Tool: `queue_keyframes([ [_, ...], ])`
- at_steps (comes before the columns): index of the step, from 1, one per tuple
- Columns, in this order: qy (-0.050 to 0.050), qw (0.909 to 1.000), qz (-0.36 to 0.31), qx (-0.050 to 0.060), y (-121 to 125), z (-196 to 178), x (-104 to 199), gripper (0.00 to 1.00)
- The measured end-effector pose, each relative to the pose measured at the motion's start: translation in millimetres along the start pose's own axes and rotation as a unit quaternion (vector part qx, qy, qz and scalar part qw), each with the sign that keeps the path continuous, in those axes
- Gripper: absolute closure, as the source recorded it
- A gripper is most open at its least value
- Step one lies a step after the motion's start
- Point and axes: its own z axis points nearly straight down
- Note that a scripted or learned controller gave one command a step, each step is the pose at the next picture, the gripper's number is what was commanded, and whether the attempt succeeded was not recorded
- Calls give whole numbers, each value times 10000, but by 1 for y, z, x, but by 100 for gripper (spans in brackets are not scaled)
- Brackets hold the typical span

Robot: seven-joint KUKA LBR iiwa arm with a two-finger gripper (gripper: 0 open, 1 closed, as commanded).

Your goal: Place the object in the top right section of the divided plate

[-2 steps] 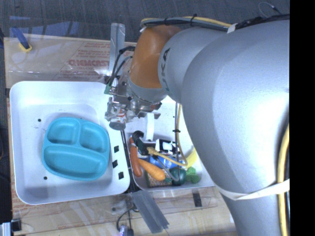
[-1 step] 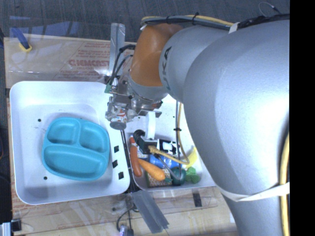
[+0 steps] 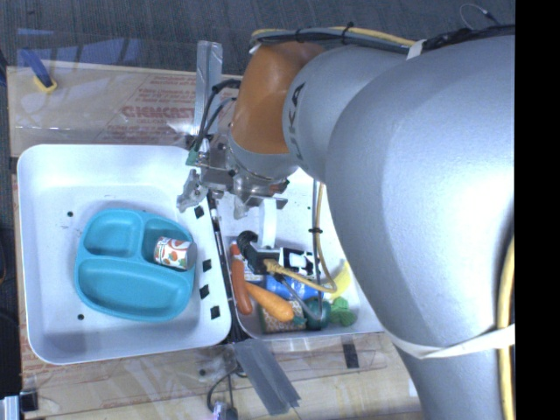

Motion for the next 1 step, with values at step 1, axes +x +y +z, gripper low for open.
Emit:
queue_keyframes([
  [1, 4, 9944, -1060, -42, -6, 6, -8, 0],
])
